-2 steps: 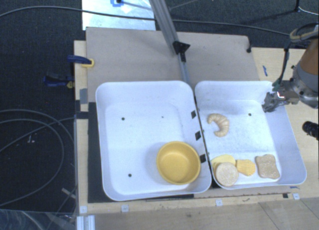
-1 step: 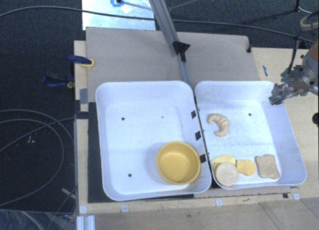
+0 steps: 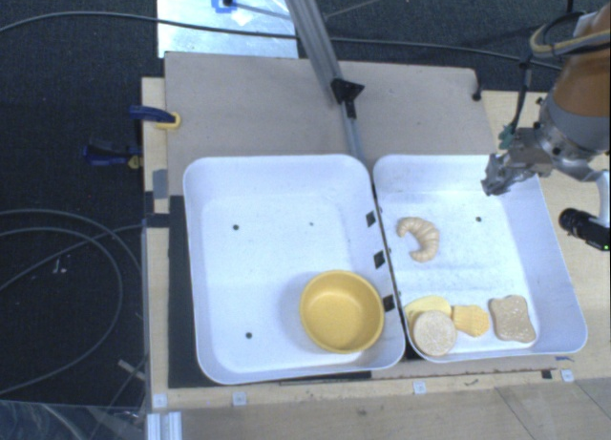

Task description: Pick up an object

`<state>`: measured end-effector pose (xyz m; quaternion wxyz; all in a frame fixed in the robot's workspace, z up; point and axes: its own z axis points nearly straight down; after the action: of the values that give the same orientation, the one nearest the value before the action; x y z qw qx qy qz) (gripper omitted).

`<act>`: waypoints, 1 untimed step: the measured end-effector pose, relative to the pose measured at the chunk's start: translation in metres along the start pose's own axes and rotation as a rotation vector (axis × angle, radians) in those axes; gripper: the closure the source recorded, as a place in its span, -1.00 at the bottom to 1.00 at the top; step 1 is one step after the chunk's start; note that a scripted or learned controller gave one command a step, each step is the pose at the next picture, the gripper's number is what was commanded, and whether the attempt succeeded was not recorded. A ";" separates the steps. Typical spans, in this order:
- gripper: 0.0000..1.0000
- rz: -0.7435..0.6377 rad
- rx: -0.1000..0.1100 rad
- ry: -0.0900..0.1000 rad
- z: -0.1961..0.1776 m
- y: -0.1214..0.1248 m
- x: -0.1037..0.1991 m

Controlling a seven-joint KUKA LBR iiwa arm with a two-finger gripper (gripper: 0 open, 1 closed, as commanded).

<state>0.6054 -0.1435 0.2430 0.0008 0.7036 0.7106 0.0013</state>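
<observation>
My gripper [image 3: 498,178] hangs over the far right part of the right bin [image 3: 544,238], near its back rim, with nothing visible between its fingers. A pale croissant [image 3: 420,237] lies in the middle of that bin, well to the left of and nearer than the gripper. Along the bin's near edge sit a round cracker [image 3: 434,333], a yellow piece [image 3: 429,307] behind it, a small orange-yellow piece [image 3: 470,320] and a slice of bread [image 3: 513,319].
A yellow bowl [image 3: 341,309] stands in the near right corner of the left bin [image 3: 239,238]. A metal pole [image 3: 320,37] slants down to the divider between the bins. Cables run along the floor at left and across the back.
</observation>
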 end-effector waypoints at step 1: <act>1.00 0.001 0.001 0.000 0.001 0.006 0.043</act>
<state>0.6110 -0.1008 0.2417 0.0005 0.7039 0.7103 0.0007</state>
